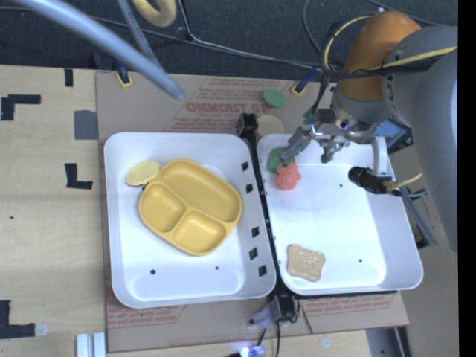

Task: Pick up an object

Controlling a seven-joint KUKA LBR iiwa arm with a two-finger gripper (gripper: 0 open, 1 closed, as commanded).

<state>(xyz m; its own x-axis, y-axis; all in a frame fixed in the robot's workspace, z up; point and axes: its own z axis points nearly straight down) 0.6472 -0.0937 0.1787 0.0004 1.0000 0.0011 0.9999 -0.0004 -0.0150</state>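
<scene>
In the right bin, a red lumpy toy lies near the far left corner, with a green piece touching it just behind. My gripper hangs over that corner, open, with nothing between its fingers. The left finger reaches over the green piece; the right finger is above bare bin floor. A tan toast-shaped piece rests near the bin's front left.
The left bin holds a yellow divided plate and a pale yellow chip beside it. A black divider runs between the bins. Behind them on the cardboard lie a green piece and a pale disc.
</scene>
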